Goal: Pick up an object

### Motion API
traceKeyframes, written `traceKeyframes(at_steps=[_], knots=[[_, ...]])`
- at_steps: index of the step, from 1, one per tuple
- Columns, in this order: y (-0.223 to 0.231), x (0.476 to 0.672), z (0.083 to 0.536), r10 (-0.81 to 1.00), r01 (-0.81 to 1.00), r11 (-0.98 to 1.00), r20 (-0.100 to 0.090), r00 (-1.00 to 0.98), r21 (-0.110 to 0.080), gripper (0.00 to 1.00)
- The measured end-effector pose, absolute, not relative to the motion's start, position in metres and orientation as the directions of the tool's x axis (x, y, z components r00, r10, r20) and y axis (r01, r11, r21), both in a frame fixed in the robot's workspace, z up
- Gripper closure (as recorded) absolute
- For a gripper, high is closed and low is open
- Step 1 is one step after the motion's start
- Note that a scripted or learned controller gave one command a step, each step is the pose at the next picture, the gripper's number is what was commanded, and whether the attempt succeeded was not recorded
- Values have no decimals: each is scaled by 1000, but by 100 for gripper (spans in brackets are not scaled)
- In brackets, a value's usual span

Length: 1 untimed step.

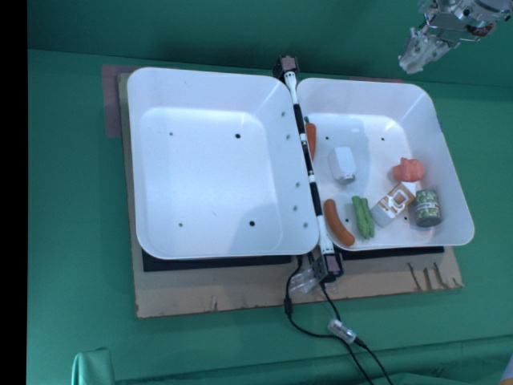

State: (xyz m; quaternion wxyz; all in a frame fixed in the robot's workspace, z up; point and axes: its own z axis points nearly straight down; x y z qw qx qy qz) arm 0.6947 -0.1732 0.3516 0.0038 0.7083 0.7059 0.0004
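Objects: six small items, all in the right bin [437, 119]; left bin [152, 87] holds none.
Carrot [311, 140]: far left of the right bin, lying along the divider [303, 147]. Probably rigid plastic, light; the wall beside it leaves little room for a finger.
White block [342, 165]: near the bin's middle, apart from the rest. Looks boxy and stiff, with flat sides; judged the easiest take, pinch across its short width.
Orange lump [408, 169]: right side, irregular shape; could roll out of a pinch.
Sausage [338, 222]: near left corner, close to the divider; smooth and rounded, likely slippery; take it across the middle.
Green pods [363, 216]: just right of the sausage, low and thin; hard to get fingers under.
Carton [393, 204]: touching or nearly touching the can [426, 208]; light card look, may crush. The can is round and tilted, may spin.
Gripper [417, 58]: far right, above and beyond the bin's far rim, well clear of every item.
Jaws: holding nothing; whether spread or pressed together cannot be told at this size.
Status: no pick begun.
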Motion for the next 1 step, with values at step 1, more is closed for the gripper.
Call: traceKeyframes(at_steps=[1], knots=[[-102, 665, 330, 1000, 1000, -3, -2, 3, 1, 100]])
